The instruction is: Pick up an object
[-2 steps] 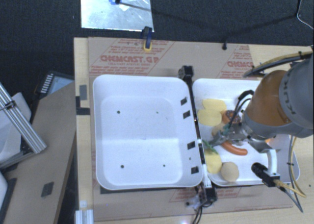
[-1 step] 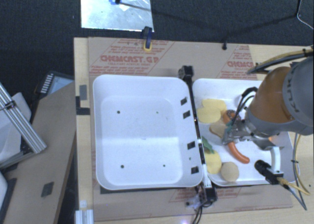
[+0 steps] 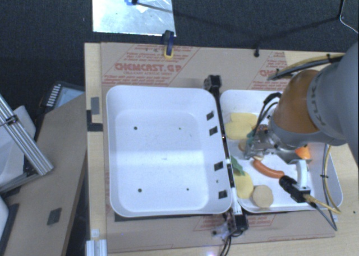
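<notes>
My gripper [image 3: 253, 145] is low in the right bin [image 3: 336, 193], near its left side, with the grey and orange arm covering much of the bin behind it. A pale yellow object [image 3: 240, 125] lies just up and left of the gripper. An orange carrot-like piece [image 3: 268, 169] lies just below and right of it. Nearer the front of the bin are a round beige object [image 3: 262, 195], a yellow piece [image 3: 244, 184] and a small green piece [image 3: 236, 165]. A small orange thing [image 3: 303, 152] peeks out beside the arm.
The left bin [image 3: 120, 137] stands beside the right one, and a raised divider with black clips [image 3: 220, 148] runs between them. The bench's cardboard top [image 3: 151, 64] surrounds both bins. A shiny plate [image 3: 132, 3] lies beyond the bench at the back.
</notes>
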`<state>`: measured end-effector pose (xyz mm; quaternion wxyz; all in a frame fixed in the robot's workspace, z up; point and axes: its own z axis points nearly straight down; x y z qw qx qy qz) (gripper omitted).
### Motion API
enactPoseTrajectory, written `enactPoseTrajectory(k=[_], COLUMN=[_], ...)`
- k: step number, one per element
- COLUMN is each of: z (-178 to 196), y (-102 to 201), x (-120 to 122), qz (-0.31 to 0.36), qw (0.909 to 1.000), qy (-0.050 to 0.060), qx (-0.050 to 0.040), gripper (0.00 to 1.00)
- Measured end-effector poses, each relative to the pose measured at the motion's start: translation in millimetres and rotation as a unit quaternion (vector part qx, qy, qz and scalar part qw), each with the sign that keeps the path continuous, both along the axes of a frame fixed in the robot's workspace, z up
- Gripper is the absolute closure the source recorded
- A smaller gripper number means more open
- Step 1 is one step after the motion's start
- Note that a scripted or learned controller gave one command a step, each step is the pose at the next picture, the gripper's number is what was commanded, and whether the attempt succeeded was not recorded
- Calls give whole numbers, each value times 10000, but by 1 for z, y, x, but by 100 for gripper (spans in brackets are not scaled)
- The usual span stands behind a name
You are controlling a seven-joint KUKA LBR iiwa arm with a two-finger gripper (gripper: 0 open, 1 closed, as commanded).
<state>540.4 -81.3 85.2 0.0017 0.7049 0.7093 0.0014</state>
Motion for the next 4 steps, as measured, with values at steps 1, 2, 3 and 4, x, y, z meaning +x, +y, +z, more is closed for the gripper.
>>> enactPoseTrajectory(k=[1, 2, 3, 4], z=[186, 224, 294, 383], y=[-15, 30, 125, 189], x=[79, 113, 130, 128], qz=[1, 13, 38, 28], qw=[9999, 10000, 10000, 10000], qy=[-100, -20, -32, -39], qx=[-23, 0, 20, 21], gripper=[100, 100, 100, 100])
